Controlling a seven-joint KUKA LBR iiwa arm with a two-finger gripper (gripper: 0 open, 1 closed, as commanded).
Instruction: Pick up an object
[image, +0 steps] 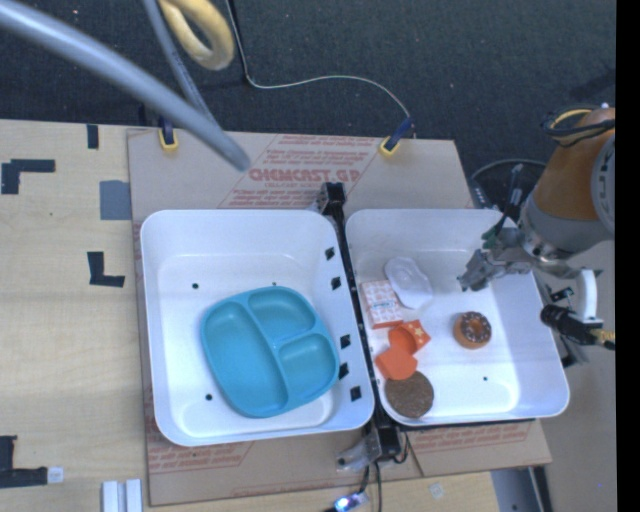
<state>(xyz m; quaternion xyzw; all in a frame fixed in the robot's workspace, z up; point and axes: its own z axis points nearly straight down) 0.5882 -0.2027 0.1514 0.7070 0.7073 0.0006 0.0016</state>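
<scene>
The tool (478, 276) hovers at the right bin's (520, 400) far right side; whether it is wide or narrow cannot be told. The nearest candidate, a small donut (472, 329), lies just below it, toward the camera, apart from the cluster by the divider.

Right bin (520, 395): smooth white plastic, slight gloss. Blue divided tray (270, 348) in adjoining left bin (165, 300): smooth matt plastic. Inside right bin: brown disc (410, 394), rough grainy face; doughnut (472, 329), glossy glaze. Beneath bins: matt printed cardboard sheet (300, 165). Bench (60, 330): pale wood-look, matt.
</scene>
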